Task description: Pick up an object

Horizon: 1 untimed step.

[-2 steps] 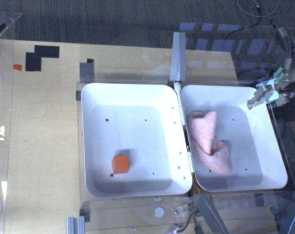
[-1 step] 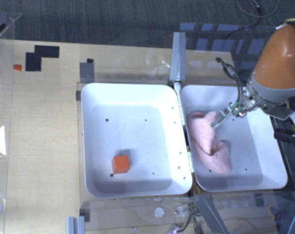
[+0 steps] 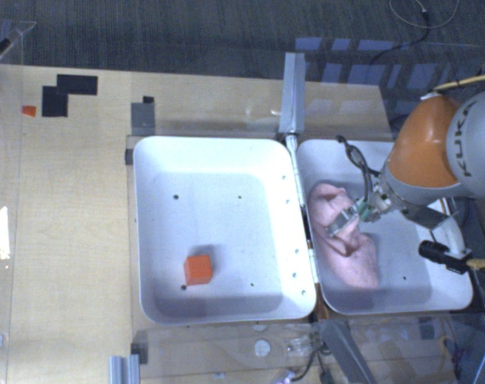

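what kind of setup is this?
Likely a robot grasping test bench in a lab: two white bins on a wooden bench, a robot arm over a pink cloth, one orange block.

Lighting is pretty even and bright, apparently from overhead. The two white bins are nearly blown out, with soft shadows pooled along their near walls. A small glare patch is seen on the wooden bench at the left. Overall sharpness is mediocre, with fine detail smeared and edges slightly soft.
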Tool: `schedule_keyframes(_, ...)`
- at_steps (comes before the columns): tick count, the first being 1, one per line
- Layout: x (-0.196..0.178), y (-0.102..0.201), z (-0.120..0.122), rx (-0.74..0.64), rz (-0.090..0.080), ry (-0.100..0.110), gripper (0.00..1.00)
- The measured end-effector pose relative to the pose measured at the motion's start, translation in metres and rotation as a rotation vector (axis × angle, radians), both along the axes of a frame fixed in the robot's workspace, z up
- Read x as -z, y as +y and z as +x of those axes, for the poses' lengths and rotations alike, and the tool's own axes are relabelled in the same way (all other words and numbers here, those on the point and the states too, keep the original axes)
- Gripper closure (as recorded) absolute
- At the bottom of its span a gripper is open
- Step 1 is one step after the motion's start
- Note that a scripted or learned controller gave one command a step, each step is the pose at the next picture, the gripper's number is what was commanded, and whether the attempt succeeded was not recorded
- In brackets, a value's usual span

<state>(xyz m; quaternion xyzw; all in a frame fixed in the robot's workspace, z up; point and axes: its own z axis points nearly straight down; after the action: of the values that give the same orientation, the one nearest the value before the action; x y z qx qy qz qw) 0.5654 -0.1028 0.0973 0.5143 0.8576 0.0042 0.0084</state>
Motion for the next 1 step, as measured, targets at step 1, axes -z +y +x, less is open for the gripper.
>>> schedule_keyframes(1,0.0022,-0.0036,-0.0285,0.009,-0.001,-0.011,0.0)
